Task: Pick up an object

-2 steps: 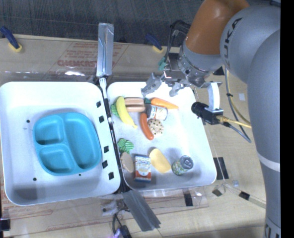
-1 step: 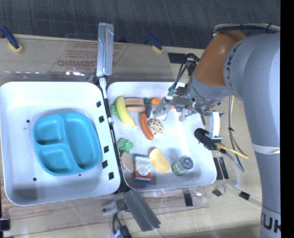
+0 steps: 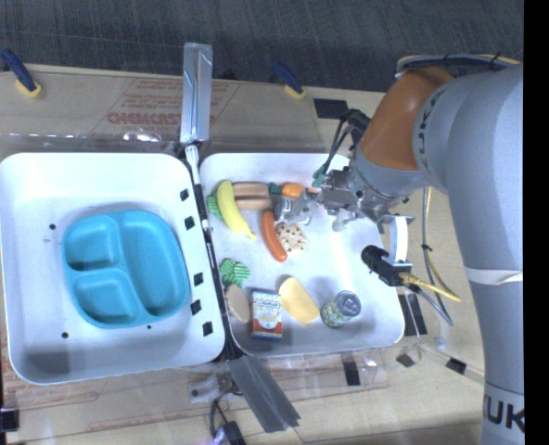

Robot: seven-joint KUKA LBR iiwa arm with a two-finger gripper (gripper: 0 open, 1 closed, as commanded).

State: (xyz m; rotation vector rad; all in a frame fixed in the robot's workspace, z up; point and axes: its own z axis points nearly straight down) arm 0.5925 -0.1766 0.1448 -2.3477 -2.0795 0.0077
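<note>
My gripper (image 3: 299, 211) hangs low over the middle of the right bin (image 3: 376, 327), coming in from the grey arm with its orange band (image 3: 400, 123). It sits just above a chocolate-chip cookie (image 3: 294, 240) and a red sausage (image 3: 274, 238), with an orange carrot (image 3: 292, 190) right behind it. A yellow banana (image 3: 230, 209) and a hot-dog bun (image 3: 249, 193) lie to its left. From this angle the wrist hides what is between the gripper's tips.
Near the right bin's front lie a green leafy piece (image 3: 235, 271), a small juice carton (image 3: 267, 313), a yellow wedge (image 3: 299, 300) and a tin can (image 3: 343, 307). The left bin (image 3: 24, 193) holds a blue divided plate (image 3: 126, 267). A metal divider (image 3: 197, 91) stands between the bins.
</note>
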